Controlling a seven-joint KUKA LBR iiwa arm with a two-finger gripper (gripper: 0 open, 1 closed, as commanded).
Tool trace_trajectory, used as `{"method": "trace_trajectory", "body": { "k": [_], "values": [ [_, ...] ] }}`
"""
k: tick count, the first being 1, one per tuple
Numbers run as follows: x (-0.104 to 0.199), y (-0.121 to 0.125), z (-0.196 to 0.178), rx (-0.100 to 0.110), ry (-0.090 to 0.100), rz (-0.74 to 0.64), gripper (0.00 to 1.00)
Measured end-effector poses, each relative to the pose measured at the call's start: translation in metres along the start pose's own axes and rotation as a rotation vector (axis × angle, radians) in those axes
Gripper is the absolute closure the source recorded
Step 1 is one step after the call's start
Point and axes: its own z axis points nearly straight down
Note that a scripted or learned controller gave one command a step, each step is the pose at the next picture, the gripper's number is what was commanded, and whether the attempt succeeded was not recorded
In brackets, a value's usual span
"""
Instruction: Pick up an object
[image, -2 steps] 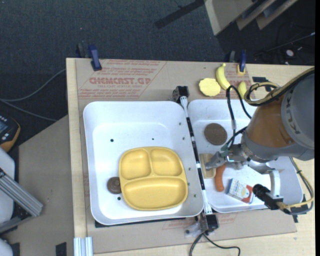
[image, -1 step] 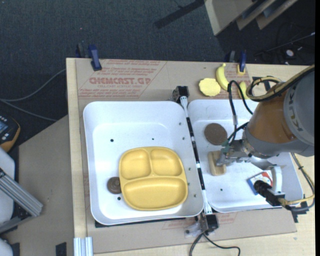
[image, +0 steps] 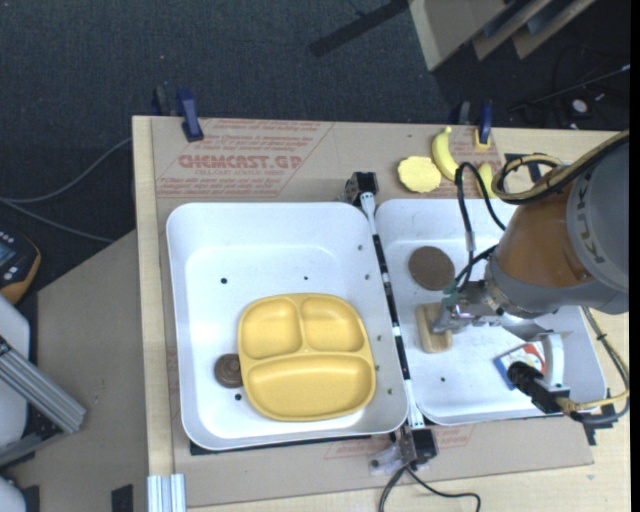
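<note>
Tan block (image: 434, 332) — the thing nearest the jaws — lies flat in the right-hand bin (image: 470, 395), near that bin's left wall and about midway along it. The jaws are low over the block's upper right corner. Whether they touch it or hang just above it cannot be told, nor whether they stand wide or narrow, since the wrist covers them from above. The grey arm (image: 600, 240) with its orange band (image: 535, 250) reaches in from the right and hides much of the bin's right half. Just beyond the block, in the same bin, a flat brown disc (image: 431, 266) rests on the floor, apart from the block.

In the left-hand bin (image: 200, 250) a yellow plate (image: 305, 355) with three compartments lies toward the near side. A small brown round piece (image: 227, 371) sits at the plate's left edge — touching it or partly under it. On the bench (image: 150, 350), beyond the right-hand bin, lie a yellow banana (image: 442, 150) and a round yellow piece (image: 419, 174), just beside each other. Two blue clamps (image: 188, 112) grip the bench's far edge.
</note>
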Motion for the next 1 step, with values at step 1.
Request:
{"method": "trace_trajectory", "body": {
  "k": [1],
  "values": [
    [-0.0031, 0.0404, 0.009, 0.008, -0.006, -0.001, 0.0]
  ]
}}
